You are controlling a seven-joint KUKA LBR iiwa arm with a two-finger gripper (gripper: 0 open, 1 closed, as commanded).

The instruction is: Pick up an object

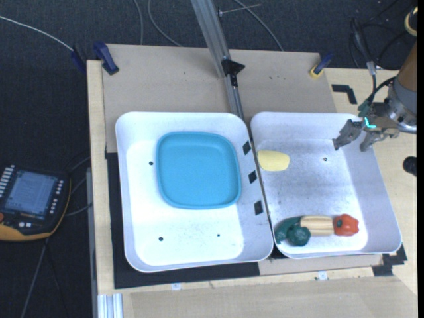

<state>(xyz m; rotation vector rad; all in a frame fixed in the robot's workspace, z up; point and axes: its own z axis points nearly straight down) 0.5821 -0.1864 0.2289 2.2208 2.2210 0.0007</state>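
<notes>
Overhead, the end effector (355, 138) hangs spread apart, well clear of the yellow piece (273, 160).

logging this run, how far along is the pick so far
Nothing looks picked yet. The tool sits open over the upper right corner of the right bin, with nothing between its fingers. The yellow piece lies by that bin's left wall, and the green item, tan piece and red piece lie in a row along its near edge. The blue plate rests in the left bin. Reaching, grasping and lifting remain.
</notes>
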